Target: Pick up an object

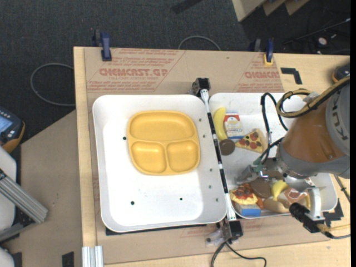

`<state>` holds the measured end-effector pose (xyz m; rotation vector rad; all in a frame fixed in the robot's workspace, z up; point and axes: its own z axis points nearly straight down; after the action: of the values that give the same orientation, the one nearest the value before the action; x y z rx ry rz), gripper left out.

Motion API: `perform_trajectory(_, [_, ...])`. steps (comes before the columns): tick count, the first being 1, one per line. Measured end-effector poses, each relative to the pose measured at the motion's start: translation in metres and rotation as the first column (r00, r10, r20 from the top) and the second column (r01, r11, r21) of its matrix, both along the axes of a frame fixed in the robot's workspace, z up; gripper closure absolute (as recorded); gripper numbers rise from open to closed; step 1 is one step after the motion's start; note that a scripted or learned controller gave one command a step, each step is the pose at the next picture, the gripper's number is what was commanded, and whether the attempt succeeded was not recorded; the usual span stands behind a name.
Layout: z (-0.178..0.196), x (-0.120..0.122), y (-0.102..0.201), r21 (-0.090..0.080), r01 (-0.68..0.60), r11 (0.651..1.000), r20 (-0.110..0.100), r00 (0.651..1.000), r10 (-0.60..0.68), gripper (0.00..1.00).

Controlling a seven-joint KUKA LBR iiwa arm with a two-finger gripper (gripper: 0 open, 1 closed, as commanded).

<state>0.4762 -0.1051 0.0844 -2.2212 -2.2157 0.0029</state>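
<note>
The right bin (245,100) holds several toy foods: a banana (220,122), a small white carton (232,123), a pizza slice (253,141) and a brown round piece (226,147). Near its front edge lie a red-and-yellow topped piece (243,195), a blue block (251,211) and a small yellow piece (278,189). My gripper (259,173) hangs low over the front half of this bin, just above that front pile and right of the brown piece. The wrist and orange band hide the bin's right side. I see nothing clearly held.
The left bin (161,207) carries a yellow three-compartment plate (164,141) in its rear half. A black divider rail (214,149) runs between the bins. Cables loop over the right bin's back right corner (283,102).
</note>
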Motion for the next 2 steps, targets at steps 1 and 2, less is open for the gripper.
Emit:
perform_trajectory(1, [0.000, 0.043, 0.001, -0.004, -0.005, 1.000, 0.009, 1.000, 0.005, 0.00])
perform_trajectory(2, [0.001, 0.002, -0.036, -0.003, 0.001, 1.000, 0.007, 1.000, -0.001, 0.00])
